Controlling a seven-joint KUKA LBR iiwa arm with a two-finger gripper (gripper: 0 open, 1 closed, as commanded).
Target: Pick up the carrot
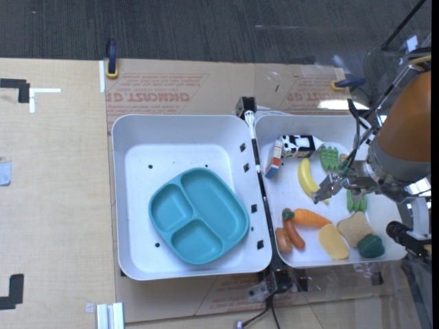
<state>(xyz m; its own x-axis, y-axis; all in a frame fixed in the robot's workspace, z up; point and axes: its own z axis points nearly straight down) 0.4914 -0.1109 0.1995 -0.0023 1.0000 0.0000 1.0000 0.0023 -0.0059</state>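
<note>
Carrot (pixel 310 218) lies in the right bin (pixel 384 258), at seven o'clock from the end effector (pixel 328 189), whose grip I cannot tell; left bin (pixel 130 184) holds a teal divided plate (pixel 199 215).

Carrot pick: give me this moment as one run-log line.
carrot: lying in right bin, ungrasped | pincer: above and right of carrot, beside banana | left bin: teal tray
</note>
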